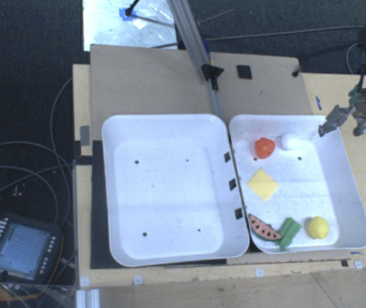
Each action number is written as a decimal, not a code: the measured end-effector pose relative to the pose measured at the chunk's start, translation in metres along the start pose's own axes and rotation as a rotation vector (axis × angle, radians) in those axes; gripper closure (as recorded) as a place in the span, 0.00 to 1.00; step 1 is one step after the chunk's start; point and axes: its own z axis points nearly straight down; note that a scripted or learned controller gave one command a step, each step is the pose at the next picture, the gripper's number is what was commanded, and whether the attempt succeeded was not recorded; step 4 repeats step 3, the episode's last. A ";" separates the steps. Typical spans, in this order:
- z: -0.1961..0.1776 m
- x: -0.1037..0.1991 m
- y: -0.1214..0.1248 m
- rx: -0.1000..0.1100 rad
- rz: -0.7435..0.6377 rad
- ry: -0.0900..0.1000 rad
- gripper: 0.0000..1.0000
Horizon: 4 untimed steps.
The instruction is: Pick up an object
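Two shallow white bins sit side by side on a brown bench (157,82), seen from above at a slant. The left bin (115,172) and the right bin (352,197) touch along their inner rims.

All the objects lie in the right bin. A red object (264,147) and a small white ball (290,141) sit near the far rim, just beside each other. A yellow square (263,185) lies flat near the middle, closer to the inner rim, with open white floor to its right. Along the near rim are a watermelon slice (263,228), a green piece (289,231) touching or nearly touching it, and a lemon (318,227) just beside the green piece.

The tool (343,122) reaches in from the right, above the right bin's far right corner, apart from every object. Its two fingers look spread apart, with nothing between them. One dark fingertip (327,126) hangs over the rim near the white ball.
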 end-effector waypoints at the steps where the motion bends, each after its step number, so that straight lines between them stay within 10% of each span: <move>1: 0.075 0.032 -0.045 0.006 0.000 0.002 0.00; 2: 0.062 0.031 -0.043 -0.001 0.000 0.000 1.00; 3: 0.089 0.150 -0.004 0.001 -0.007 0.003 1.00; 4: 0.089 0.150 -0.004 0.001 -0.007 0.003 1.00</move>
